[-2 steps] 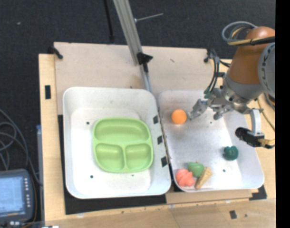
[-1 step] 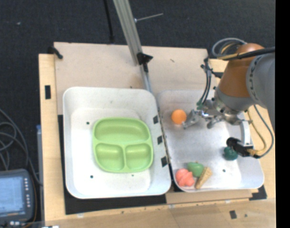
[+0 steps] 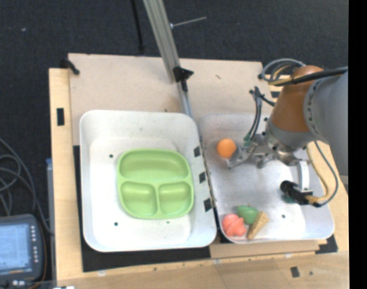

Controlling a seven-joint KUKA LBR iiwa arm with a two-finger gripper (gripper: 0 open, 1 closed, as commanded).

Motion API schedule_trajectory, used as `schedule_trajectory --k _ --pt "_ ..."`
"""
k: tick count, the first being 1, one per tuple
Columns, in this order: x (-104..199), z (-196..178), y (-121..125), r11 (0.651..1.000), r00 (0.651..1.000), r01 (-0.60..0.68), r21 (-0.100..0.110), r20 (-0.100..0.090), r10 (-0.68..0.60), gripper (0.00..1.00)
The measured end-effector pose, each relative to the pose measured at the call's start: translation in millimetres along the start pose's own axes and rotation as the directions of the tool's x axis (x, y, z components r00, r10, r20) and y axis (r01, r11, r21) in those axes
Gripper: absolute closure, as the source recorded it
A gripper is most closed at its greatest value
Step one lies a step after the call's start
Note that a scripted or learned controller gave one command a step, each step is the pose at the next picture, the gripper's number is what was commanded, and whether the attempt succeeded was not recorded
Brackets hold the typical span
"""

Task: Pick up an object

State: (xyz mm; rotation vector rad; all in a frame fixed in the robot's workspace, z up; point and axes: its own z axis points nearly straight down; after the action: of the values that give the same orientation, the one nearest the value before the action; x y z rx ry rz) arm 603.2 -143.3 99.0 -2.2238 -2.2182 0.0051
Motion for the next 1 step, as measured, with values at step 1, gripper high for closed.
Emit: schedule_trajectory --k 1 --pt "-0.5 -13.6 1.8 1.000 1.000 -0.005 -0.007 -0.001 0.005 1.00"
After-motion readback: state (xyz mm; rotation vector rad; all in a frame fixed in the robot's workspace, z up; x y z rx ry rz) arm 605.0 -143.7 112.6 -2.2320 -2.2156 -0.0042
